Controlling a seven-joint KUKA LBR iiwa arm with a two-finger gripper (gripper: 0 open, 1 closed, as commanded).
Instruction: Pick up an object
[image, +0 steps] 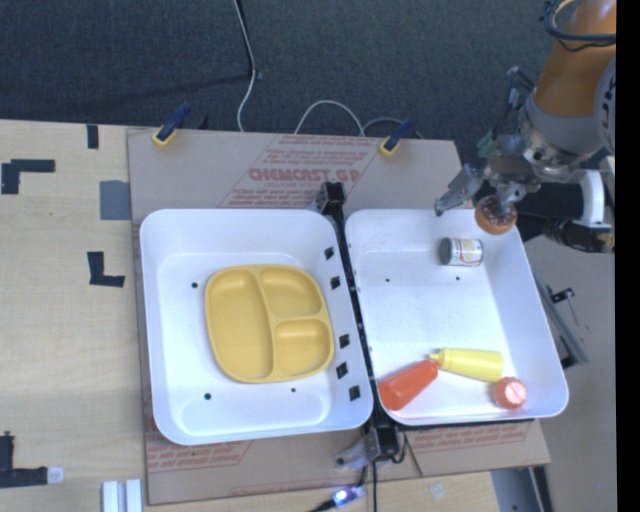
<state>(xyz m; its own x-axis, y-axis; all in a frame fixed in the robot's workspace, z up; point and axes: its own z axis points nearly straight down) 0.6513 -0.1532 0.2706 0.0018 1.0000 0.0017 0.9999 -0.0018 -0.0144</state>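
I see my pincer (493, 212) pinching a small orange object (494, 218) over the right bin's (540, 320) far edge.

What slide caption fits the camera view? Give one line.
Gripper carrying an orange object over right bin; yellow tray in left bin.

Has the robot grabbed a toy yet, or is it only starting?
It looks close. The gripper hangs above the right bin's far corner with a small orange thing at its tip; a firm hold is unclear. The can, yellow bottle and orange bottle lie in that bin.
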